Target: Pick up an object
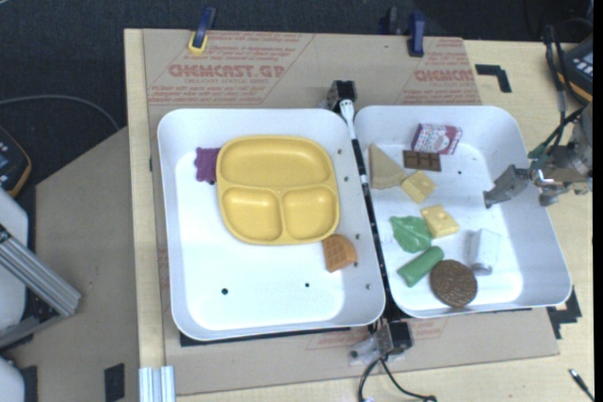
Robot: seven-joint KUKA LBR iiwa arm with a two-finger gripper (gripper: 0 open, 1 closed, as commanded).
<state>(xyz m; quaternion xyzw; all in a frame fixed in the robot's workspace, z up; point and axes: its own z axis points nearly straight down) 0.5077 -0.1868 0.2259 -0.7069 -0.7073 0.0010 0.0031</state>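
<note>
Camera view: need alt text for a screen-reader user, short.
Two white bins sit side by side on a bench, with the end effector at the right bin's right edge. The left bin holds a yellow divided tray, a purple item and a small orange piece; the right bin holds assorted toy foods.

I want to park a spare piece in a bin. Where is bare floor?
Left bin: the front strip below the yellow tray is bare, bordered by the orange piece. Right bin: the far-right floor past the grey piece is free, though the pincer hangs nearby. Its left half is crowded, from the cheese cubes to the brown disc.
</note>
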